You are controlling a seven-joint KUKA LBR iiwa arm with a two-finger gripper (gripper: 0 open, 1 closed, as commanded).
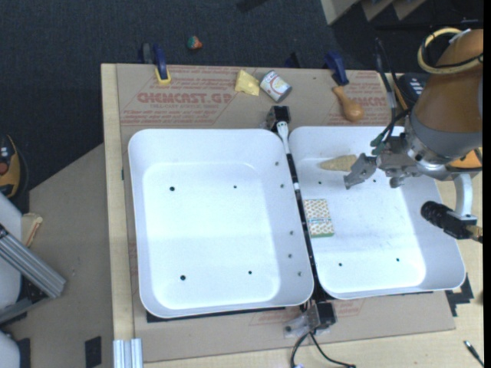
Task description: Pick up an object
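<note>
A grey KUKA arm with an orange wrist band hangs its two-finger gripper (360, 176) over the right-hand shallow white plastic bin (399, 274), fingers spread and empty. Just beside the gripper, toward the bin's far wall, lies a tan, cone-shaped wedge (338, 163); a small flat rectangular packet with a pale speckled print (317, 217) rests nearer the camera, close to the bin's inner wall. The left-hand white bin (215, 221) sits alongside.

The risks, judged from here: the cone is low and tapered, so the fingers could close above it or squeeze it out sideways. Approaching at a slant may nudge it toward the far wall, where there is little room to straddle it. The packet lies flat against the floor, offering little edge to catch, and sits close enough to the wall to foul a finger.
</note>
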